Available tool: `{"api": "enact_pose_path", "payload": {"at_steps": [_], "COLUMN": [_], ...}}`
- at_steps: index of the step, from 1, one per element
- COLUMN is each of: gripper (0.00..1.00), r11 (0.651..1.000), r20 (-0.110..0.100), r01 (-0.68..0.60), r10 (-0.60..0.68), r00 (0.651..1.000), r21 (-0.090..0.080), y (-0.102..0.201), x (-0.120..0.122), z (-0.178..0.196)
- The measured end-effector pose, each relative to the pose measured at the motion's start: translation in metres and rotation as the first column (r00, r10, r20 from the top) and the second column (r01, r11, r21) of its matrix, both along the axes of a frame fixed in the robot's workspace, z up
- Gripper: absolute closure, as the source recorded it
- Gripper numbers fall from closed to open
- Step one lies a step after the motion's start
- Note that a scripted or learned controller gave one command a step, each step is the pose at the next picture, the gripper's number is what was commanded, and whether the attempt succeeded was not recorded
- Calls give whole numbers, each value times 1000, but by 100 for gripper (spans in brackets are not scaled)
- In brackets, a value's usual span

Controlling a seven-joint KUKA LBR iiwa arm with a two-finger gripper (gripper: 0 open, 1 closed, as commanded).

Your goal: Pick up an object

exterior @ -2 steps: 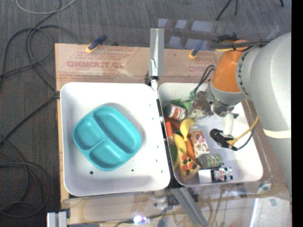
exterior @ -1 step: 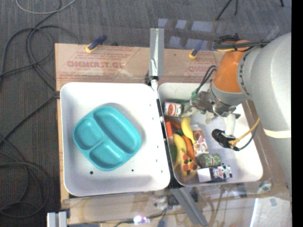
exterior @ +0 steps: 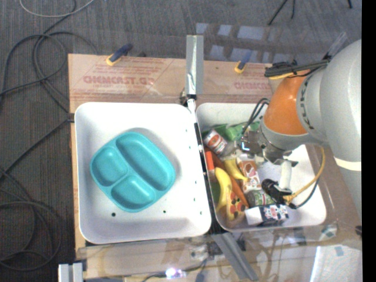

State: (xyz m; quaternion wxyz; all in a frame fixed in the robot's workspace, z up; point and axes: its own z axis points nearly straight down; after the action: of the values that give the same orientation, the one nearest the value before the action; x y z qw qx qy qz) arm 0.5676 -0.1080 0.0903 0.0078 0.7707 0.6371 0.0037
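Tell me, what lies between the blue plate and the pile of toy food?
In the camera view, bare white floor of the left bin, then the two bins' touching walls, separate the blue plate from the toy food piled in the right bin.

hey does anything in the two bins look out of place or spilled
Nothing looks spilled or damaged. The turquoise three-compartment plastic plate lies flat but turned askew in the left white bin. The right white bin holds a jumbled heap including a yellow banana.

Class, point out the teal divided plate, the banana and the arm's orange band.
teal divided plate [exterior: 133,170]: camera view, centre ridge.
banana [exterior: 222,185]: camera view, middle of its yellow body.
orange band [exterior: 285,107]: camera view, its middle.
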Motion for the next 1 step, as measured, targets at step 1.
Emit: {"api": "enact_pose_path", "payload": {"at_steps": [1], "gripper": [100], "r11": [1000], "r20": [2], "r01": [-1], "r10": [1], "r00": [1000], "r21": [2], "y": [0], "x": [2], "z": [10]}}
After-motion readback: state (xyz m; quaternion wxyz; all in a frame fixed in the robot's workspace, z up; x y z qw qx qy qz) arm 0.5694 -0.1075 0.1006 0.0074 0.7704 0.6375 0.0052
